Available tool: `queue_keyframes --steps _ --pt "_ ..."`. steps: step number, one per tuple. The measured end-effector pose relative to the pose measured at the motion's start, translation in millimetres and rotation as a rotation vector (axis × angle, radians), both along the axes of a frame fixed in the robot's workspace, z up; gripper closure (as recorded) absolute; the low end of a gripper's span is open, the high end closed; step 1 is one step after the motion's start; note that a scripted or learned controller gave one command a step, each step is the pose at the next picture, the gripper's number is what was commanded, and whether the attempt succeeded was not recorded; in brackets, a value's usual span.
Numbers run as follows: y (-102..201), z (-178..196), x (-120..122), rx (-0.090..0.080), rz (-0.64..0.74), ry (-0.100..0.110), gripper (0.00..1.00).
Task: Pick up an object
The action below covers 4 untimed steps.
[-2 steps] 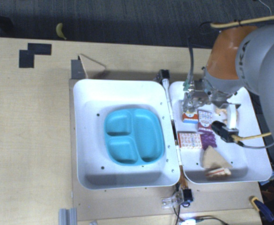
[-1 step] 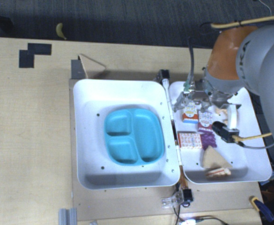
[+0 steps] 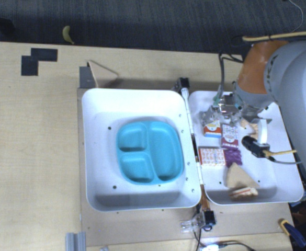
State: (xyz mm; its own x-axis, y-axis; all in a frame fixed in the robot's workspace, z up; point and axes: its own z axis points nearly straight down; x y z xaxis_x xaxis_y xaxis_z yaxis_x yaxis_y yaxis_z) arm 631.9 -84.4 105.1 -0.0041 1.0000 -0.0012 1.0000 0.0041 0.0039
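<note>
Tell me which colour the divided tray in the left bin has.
The divided tray is light blue, turquoise-like, as the camera view shows it from above.

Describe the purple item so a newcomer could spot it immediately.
Look at the right-hand white bin, the one under the arm. Near its middle, just right of a white packet with red print, lies the purple item. It is the sole purple thing there, above a tan wedge.

Pale wooden counter [image 3: 32,156], two shallow white bins side by side on it, left bin [image 3: 98,156], right bin [image 3: 283,187], black tape patches [image 3: 37,60] near its far left edge
</note>
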Motion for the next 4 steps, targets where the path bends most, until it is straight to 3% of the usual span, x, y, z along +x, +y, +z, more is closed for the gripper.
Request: queue_keyframes --steps 1,2,3,4 --pt "1.2 11.8 1.6 0.0 0.006 -0.004 1.0" --pt "1.3 11.6 1.5 0.0 0.006 -0.004 0.0" --pt "-1.7 -18.2 -45.4 0.001 -0.001 -0.003 0.0" --pt "-1.3 -6.0 -43.2 0.0 0.001 -0.008 1.0"
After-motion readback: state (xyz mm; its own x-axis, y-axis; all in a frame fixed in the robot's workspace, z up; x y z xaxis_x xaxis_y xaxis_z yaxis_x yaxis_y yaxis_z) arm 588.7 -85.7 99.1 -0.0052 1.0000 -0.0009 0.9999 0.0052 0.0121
